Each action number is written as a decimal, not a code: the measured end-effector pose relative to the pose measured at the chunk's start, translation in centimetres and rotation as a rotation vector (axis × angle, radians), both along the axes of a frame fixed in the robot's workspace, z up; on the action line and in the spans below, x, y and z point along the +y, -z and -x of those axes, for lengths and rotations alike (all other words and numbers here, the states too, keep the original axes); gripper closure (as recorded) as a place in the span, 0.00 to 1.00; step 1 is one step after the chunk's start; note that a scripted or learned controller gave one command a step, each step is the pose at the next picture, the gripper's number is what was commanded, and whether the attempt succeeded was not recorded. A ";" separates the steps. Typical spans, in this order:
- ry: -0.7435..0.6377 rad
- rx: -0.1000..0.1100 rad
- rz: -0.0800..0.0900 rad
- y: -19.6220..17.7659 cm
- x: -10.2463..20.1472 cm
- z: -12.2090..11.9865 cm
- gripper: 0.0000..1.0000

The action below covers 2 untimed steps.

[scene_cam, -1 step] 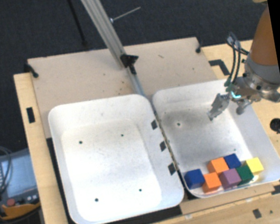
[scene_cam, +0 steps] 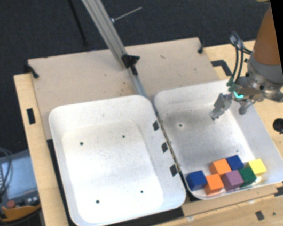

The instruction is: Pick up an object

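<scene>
Seven coloured blocks cluster well below the gripper, which hangs spread and bare.

The right white bin lies directly beneath the jaws, its floor lightly speckled. The left white bin sits beside it, touching it, on the view-left of the jaws. Behind the bins, up and view-left of the jaws, a slanted aluminium rail carries a black clamp. Well apart from the jaws, past the left bin, a screened control pendant rests off the wooden bench, on dark carpet.
</scene>
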<state>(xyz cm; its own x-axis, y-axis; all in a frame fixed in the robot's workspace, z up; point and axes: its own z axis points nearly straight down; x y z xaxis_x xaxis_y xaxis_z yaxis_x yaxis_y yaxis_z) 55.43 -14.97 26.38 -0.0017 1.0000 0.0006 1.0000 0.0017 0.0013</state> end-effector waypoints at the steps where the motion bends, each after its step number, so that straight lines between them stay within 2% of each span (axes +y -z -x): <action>1: 0.004 0.006 0.002 5.6 0.3 -0.8 0.00; 2: 0.008 0.005 0.002 10.2 0.7 -1.3 0.00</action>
<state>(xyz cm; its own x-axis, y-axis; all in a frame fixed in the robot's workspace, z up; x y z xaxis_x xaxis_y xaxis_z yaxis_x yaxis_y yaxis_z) 56.70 -14.22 16.21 0.0063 1.0000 -0.0016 1.0000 -0.0063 -0.0041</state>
